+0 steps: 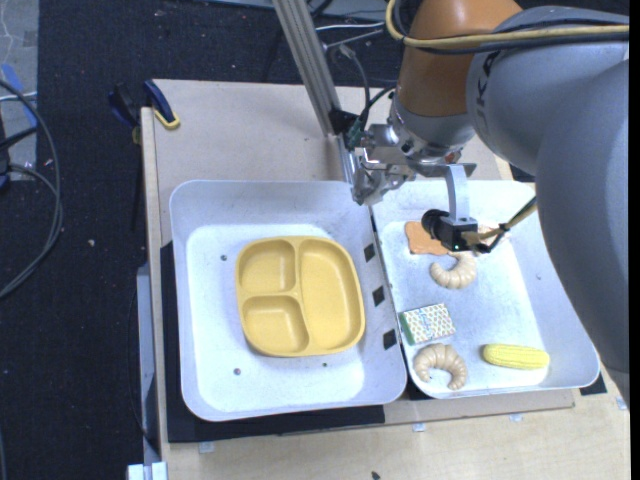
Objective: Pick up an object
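In the right bin (560, 363), nearest, lie a yellow corn cob (515, 356), a curled shrimp (441, 365) and a green packet (427, 322). Farther back, another shrimp (454, 271) touches an orange piece (421, 238). The gripper (372, 190) hangs over the bins' shared edge. The yellow 3-part plate (299, 296) sits in the left bin (200, 268).

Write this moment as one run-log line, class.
arm: over right bin | gripper: above bins' divide, fingers unclear | plate: left bin | corn, shrimps: untouched
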You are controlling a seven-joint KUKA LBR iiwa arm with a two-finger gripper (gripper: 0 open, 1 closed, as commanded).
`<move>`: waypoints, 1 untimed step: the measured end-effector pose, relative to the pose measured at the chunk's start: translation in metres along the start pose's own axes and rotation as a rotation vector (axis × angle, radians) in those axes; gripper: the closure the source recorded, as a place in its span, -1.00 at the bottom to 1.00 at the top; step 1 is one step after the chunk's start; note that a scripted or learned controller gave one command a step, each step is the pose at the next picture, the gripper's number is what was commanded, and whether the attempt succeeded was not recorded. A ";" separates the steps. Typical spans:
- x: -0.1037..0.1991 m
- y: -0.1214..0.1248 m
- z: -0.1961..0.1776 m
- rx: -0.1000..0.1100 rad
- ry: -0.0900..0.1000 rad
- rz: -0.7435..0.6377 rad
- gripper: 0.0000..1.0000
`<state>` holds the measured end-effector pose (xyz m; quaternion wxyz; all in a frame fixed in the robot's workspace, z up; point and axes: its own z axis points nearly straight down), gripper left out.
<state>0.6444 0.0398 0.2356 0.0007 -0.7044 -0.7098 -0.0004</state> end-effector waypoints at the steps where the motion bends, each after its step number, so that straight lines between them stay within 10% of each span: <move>1: 0.050 0.013 0.008 -0.003 -0.001 0.001 1.00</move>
